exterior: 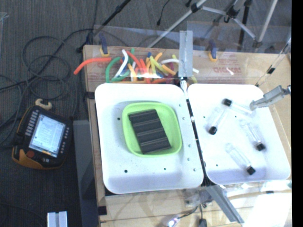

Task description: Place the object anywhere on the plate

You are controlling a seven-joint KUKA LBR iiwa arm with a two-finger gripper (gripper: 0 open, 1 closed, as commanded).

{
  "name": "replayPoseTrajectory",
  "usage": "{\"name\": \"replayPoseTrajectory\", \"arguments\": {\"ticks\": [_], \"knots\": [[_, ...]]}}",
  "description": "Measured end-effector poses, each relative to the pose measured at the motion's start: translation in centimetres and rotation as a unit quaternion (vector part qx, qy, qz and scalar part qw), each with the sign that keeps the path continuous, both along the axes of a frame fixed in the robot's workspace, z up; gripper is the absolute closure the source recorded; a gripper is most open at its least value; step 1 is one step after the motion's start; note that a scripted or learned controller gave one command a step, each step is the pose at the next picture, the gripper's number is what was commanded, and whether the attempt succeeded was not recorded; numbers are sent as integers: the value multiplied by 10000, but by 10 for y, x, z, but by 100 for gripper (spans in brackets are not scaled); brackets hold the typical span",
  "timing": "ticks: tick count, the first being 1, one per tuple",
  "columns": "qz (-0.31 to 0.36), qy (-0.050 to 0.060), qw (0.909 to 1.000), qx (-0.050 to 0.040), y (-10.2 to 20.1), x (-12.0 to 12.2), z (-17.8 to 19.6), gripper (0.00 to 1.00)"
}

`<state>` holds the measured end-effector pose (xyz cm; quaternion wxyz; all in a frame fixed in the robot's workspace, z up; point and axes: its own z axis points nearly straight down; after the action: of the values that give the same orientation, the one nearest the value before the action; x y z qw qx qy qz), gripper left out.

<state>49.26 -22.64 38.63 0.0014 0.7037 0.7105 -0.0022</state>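
Orange-cased pendant point(40, 137) lies on the floor at the far left, off the bench. Coloured tubes point(137, 67) are heaped along the upper edge of the bench. Below them sits the left bin point(110, 174), holding a green plate point(176, 132) with a dark ridged block point(149, 131) lying flat in its middle.

The right bin point(222, 171) holds four clear vials with black caps, scattered well apart: the left vial point(217, 121), the upper vial point(235, 106), the mid vial point(251, 134) and the lower vial point(239, 157). The gripper point(253, 104) reaches in from the right edge, its tip at the far end of the upper vial. Whether it is open or closed I cannot tell, nor whether it touches the vial.

My guess is that the upper vial is the thing to be moved, and it is not yet on the plate. The vials are smooth and round, so one may roll away or slip out of a pinch taken near its end. The block takes up most of the plate, so a vial dropped on it could roll off into the bin.
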Motion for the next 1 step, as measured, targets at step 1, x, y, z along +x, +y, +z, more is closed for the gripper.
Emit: {"name": "replayPoseTrajectory", "arguments": {"ticks": [1], "knots": [[-650, -4, 9979, 1, 1, -6, 47, 0]]}}
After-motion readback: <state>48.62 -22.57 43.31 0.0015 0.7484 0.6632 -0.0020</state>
